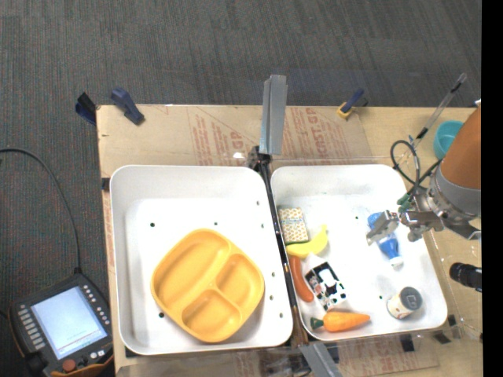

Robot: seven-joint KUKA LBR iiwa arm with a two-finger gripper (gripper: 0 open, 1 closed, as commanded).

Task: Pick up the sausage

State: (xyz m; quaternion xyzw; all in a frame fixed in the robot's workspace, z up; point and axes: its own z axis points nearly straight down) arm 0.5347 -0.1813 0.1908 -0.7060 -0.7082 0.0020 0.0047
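The sausage (301, 280) is a short reddish-brown piece lying along the left wall of the right bin (354, 181), just below a yellow banana (308, 244) and beside a black-and-white carton (326, 283). My gripper (383, 226) hangs over the right part of the same bin, well to the right of the sausage and slightly farther back. It is right above a blue bottle (389, 247). The sausage lies apart from the gripper.
A checkered cracker (292, 224) sits above the banana. A carrot (343, 320) and a round tin (405, 302) lie near the right bin's front wall. The left bin (134, 210) holds a yellow divided plate (208, 285). A post (273, 116) stands behind the bins.
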